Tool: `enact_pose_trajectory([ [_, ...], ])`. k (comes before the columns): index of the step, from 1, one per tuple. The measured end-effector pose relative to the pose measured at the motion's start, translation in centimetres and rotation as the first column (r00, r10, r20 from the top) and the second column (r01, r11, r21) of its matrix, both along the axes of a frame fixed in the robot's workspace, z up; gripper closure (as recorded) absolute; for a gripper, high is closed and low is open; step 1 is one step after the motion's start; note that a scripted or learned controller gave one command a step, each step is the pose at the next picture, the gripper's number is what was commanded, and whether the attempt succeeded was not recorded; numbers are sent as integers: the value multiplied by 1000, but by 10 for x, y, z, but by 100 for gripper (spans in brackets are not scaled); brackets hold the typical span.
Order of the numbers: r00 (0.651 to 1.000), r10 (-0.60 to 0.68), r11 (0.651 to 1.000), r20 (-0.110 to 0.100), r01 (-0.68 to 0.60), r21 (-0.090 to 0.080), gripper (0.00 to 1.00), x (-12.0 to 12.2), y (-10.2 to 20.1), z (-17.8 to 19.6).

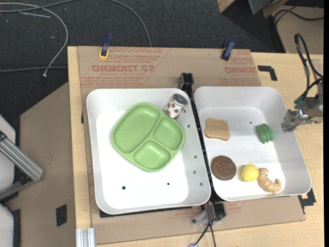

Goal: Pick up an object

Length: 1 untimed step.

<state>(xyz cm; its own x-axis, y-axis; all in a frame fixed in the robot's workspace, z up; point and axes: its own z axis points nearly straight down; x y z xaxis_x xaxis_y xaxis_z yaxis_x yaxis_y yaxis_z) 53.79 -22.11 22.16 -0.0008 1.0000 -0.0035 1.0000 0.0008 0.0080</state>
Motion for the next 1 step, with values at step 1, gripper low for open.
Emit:
enact_pose_trajectory([
  [1, 1000, 1, 1000, 0, -1, 0, 100, 2, 0, 55],
])
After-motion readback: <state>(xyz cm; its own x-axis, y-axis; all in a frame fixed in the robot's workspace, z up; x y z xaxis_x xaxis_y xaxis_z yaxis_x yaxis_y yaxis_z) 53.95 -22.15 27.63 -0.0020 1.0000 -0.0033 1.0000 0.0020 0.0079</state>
